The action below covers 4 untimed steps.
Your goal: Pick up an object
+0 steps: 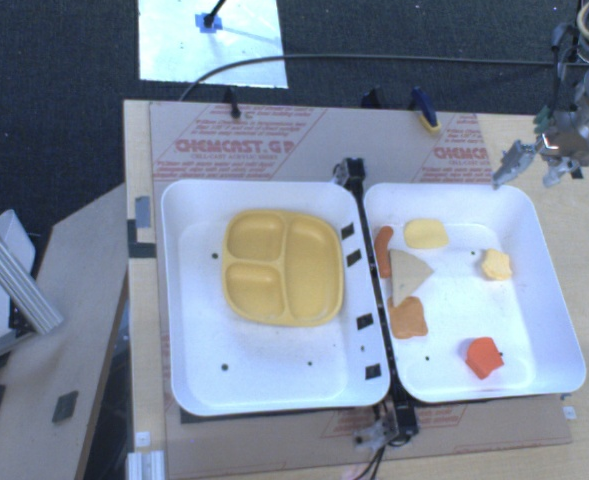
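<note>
The right bin [544, 268] holds several food-like pieces: a pale yellow lump [426, 233], a small yellow chunk [496, 264], an orange sausage shape [384, 251], a tan wedge [406, 273], a brown-orange piece [408, 318] and a red-orange block [483, 357]. My gripper [534, 166] hangs above the bin's far right corner, beyond its back rim. Its two fingers stand apart, open, with nothing between them. It is well away from every piece; the small yellow chunk is the closest.
The left bin [189, 318] carries a yellow divided plate [282, 266]. Black clips run along the seam [364, 288] between the bins. A blue clamp [426, 113] sits on the board behind the right bin. A cable crosses the dark floor at the back.
</note>
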Motion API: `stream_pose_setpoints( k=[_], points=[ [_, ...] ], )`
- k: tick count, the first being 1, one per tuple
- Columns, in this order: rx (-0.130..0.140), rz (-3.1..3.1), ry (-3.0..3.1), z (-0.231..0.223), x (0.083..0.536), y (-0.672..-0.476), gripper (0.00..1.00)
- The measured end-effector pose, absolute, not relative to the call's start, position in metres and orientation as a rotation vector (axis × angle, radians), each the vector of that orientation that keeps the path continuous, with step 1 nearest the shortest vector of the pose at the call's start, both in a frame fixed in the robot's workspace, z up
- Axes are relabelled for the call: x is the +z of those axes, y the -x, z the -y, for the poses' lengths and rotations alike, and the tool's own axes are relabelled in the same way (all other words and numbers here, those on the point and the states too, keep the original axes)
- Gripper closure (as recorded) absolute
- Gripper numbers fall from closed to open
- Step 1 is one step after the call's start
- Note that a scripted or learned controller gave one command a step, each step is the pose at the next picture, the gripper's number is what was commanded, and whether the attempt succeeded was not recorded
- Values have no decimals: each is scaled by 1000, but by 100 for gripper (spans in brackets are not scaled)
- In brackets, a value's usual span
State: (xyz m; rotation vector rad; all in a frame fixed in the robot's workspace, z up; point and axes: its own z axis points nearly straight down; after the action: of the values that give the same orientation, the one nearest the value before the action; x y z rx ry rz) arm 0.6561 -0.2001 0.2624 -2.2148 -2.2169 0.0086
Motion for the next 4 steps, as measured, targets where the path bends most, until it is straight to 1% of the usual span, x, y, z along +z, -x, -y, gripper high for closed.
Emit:
stream_pose_setpoints(
  k=[1, 2, 3, 4],
  points=[
    [-2, 2227, 2219, 199, 271, -658, 0],
    [2, 2223, 2220, 204, 223, -650, 0],
    [1, 2226, 2216, 196, 178, -649, 0],
    [0, 2226, 2218, 199, 137, -650, 0]
  ],
)
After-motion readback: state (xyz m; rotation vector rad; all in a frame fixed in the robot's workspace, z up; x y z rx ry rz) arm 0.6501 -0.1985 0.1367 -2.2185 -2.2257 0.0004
